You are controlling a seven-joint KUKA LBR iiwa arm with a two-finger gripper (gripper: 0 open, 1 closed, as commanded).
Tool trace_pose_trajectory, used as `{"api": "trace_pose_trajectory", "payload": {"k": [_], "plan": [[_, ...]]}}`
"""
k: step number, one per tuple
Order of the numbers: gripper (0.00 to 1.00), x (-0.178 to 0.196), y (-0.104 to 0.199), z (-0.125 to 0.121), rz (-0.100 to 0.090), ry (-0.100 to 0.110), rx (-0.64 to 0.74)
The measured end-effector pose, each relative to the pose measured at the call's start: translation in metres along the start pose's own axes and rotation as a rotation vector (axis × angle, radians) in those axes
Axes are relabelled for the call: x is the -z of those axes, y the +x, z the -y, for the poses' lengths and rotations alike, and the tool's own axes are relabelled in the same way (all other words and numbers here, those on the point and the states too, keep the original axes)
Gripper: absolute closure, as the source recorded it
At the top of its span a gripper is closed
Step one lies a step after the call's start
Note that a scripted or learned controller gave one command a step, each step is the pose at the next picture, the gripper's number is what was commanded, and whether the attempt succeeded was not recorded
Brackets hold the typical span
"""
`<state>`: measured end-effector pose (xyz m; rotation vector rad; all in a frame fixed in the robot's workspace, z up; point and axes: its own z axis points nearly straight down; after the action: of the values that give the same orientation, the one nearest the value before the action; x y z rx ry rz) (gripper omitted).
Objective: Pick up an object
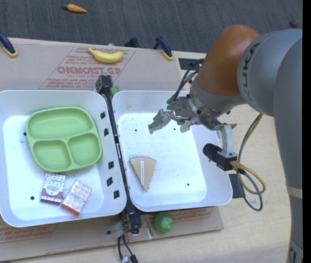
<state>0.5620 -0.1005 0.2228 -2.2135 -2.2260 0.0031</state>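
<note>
My fingers (169, 120) hang spread and empty over the right bin (221, 188), open white floor between them and the wedge (143, 172). The cardboard (62, 73) reads "CHEMCAST".

The cardboard sheet (62, 73) bears red print reading "CHEMCAST GP".

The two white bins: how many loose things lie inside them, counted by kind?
Green divided tray: 1
Small red-and-white packets: 2
Tan wedge: 1
Total: 4
The tray and both packets lie in the left bin; the wedge lies in the right bin.
</note>
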Motion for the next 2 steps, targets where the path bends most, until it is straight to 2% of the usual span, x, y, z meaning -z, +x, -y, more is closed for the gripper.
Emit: {"api": "trace_pose_trajectory", "payload": {"k": [1,2], "plan": [[0.0,-0.041,-0.001,0.053,0.001,0.001,0.001],[0.0,-0.088,-0.111,0.001,0.001,0.0,-0.003]]}}
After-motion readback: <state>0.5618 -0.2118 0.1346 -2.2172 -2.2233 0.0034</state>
